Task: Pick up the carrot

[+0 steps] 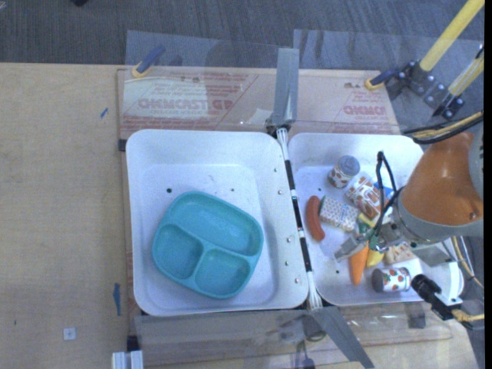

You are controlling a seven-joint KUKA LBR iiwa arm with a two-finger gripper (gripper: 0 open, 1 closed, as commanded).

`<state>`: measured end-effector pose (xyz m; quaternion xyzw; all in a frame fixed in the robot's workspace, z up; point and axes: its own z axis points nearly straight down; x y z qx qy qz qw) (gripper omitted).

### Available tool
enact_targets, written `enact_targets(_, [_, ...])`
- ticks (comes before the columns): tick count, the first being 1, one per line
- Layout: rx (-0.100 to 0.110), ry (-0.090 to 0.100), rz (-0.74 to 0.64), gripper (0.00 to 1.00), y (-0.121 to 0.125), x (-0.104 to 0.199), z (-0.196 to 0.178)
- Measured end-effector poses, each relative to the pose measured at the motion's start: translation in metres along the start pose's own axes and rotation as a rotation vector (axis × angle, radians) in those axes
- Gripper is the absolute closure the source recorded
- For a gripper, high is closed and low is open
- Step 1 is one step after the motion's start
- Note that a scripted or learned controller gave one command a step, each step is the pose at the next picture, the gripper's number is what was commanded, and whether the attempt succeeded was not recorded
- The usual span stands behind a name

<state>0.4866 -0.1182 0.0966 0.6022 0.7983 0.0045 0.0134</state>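
The carrot (358, 267) is a short orange piece with a green top, lying in the right bin (327, 290) near its front wall. My gripper (354, 247) hangs directly over the carrot's upper end, low in the bin, and the arm's orange band (438, 187) sits above it to the right. The arm hides whatever touches the carrot's green end. A yellow piece (375, 257) lies against the carrot's right side.
Also in the right bin are a red sausage (314, 217), a tan waffle-like cracker (338, 214), a small can (346, 169), a wrapped packet (366, 196) and a spotted can (393, 280). In the left bin (146, 206) lies a teal divided plate (206, 243).
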Motion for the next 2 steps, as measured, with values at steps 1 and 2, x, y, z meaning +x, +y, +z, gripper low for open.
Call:
enact_targets(1, [-0.012, -0.012, 0.003, 1.00, 0.003, -0.004, -0.012])
enact_targets(2, [0.022, 0.016, -0.048, 1.00, 0.042, 0.067, -0.136])
